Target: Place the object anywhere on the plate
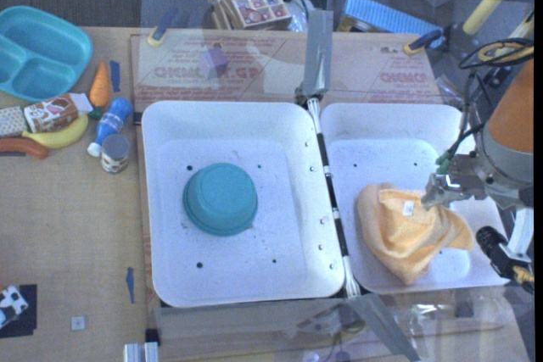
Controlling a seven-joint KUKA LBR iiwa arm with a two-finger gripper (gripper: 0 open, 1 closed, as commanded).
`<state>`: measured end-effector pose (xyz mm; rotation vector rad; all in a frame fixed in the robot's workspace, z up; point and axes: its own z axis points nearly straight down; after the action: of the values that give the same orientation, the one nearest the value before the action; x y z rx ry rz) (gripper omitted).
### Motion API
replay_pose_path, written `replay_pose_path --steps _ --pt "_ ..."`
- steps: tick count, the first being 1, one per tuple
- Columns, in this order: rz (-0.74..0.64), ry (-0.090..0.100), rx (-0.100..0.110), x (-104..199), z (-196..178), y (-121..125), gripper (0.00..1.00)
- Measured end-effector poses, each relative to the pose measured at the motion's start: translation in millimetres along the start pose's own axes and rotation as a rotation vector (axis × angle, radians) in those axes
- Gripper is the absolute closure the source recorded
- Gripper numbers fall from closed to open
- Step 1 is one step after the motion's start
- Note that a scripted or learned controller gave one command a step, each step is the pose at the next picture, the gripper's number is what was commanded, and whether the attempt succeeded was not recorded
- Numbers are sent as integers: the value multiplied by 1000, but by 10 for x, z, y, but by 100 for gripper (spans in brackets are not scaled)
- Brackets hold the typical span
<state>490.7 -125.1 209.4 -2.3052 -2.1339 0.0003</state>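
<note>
The gripper (434, 192) sits low on the cloth (407, 229) in the right bin (382, 127) (finger state I cannot tell), probably grasping it for the plate (221, 198).

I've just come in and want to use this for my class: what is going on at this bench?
A grey robot arm reaches in from the right, and its gripper is down at the yellow cloth bunched in the right bin. Whether the cloth is gripped cannot be seen. The teal plate sits upside down in the left bin, with nothing on it yet.
</note>
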Motion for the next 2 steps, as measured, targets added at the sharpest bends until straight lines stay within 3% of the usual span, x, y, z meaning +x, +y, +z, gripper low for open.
replay_pose_path --steps 1,2 --pt "-185 -1 -1 674 -284 -97 100" --pt "-265 -1 1 1615 -477 90 100"
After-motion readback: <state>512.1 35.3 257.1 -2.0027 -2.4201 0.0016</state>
